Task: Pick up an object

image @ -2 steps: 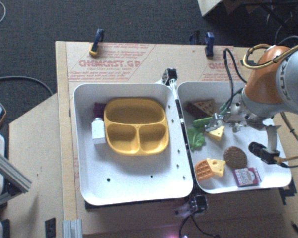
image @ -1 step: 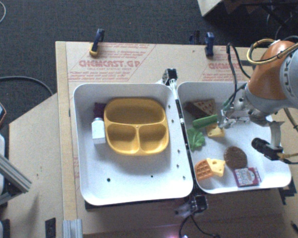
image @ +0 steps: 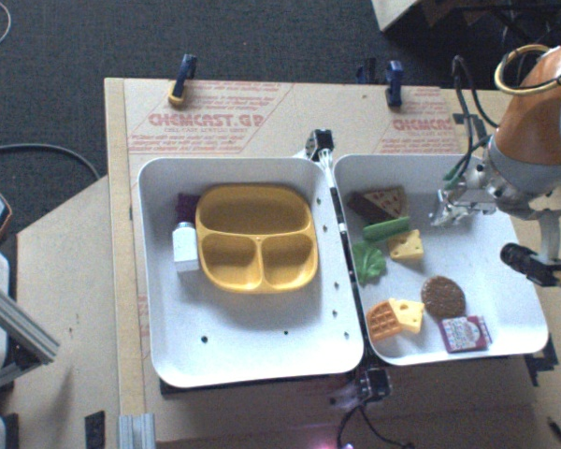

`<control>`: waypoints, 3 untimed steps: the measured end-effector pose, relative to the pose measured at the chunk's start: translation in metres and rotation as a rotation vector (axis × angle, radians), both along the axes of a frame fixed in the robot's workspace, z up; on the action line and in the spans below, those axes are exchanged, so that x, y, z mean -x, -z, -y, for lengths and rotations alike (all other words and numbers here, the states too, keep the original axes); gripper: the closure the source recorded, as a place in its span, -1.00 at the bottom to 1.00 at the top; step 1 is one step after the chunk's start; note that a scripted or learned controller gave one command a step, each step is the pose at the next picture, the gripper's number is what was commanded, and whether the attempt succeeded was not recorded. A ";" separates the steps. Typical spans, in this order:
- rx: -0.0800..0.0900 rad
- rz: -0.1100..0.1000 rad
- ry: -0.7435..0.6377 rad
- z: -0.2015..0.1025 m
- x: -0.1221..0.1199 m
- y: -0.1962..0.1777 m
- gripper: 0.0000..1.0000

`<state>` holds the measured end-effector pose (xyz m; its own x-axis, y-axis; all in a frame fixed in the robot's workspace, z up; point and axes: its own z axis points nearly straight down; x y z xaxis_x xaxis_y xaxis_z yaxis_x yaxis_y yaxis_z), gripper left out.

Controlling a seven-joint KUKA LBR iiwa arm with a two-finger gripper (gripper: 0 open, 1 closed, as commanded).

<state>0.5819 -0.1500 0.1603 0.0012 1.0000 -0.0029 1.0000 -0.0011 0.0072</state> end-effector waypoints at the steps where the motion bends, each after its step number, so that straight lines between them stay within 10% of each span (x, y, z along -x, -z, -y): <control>1: 0.000 0.002 -0.003 -0.003 -0.004 -0.064 1.00; 3: -0.006 -0.011 -0.006 -0.059 0.013 -0.058 1.00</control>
